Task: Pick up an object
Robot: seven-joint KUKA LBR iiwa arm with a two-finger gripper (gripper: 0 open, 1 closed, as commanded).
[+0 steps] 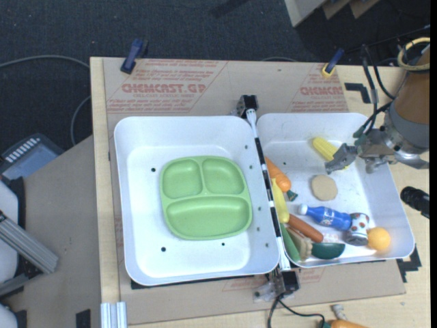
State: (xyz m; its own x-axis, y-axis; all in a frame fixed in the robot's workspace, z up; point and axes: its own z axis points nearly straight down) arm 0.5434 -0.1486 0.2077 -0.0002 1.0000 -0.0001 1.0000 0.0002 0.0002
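**Gripper poised over right bin, yellow corn piece just beside it**

The gripper (351, 154) is being seen at the upper right of the right bin (403, 214), reaching in from the right. Whether it is released or clenched cannot be told; nothing is being seen held in it.

Nearest candidate: the yellow corn piece (325, 146), lying just left of the gripper, long axis running from upper left to lower right. The tan round disc (324, 187) is lying just below and left.

Farther below the gripper: one blue bottle (329, 216), one orange ball (379, 238), one sausage (305, 228), one carrot (277, 175), one dark green piece (326, 250). Well to the left: one green divided plate (205, 198), in the left bin (133, 203).
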